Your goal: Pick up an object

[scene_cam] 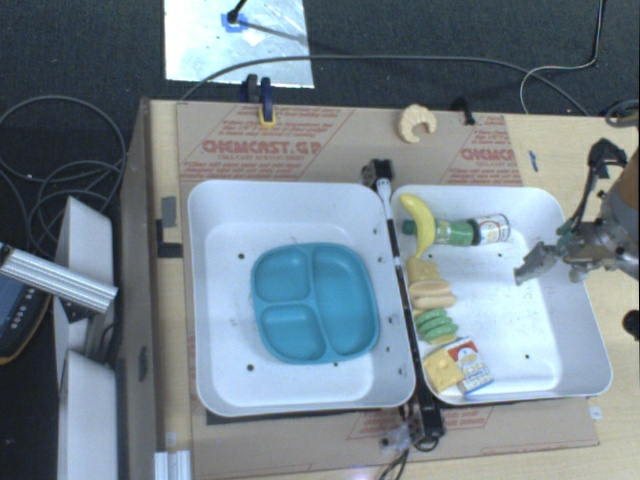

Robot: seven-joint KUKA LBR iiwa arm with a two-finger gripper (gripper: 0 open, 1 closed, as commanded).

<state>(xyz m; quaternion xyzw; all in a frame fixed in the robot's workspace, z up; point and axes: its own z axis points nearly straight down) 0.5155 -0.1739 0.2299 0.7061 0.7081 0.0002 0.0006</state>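
1. Grey two-finger gripper [532, 264] hovered over right shallow white bin [560, 368]; whether it was released or clenched: cannot tell.
2. Yellow plastic banana [419, 222], green glass bottle [466, 231] lay along bin's left side, apart from gripper.
3. Blue divided plastic plate [315, 302] sat in left white bin [230, 218].

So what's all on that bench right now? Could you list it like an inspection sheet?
Surface: bench bearing two white bins, left bin and right bin.
Job's things: banana, green bottle, bread-like piece, green pod-like toy, cheese-like wedge and small carton, all along the right bin's left side.
Clutter: blue divided plate in the left bin; pale croissant-like toy on the bench.
Grippers: gripper over the right bin, touching nothing.
Cables: black cables on the floor.
Surroundings: dark floor, silver sheet.
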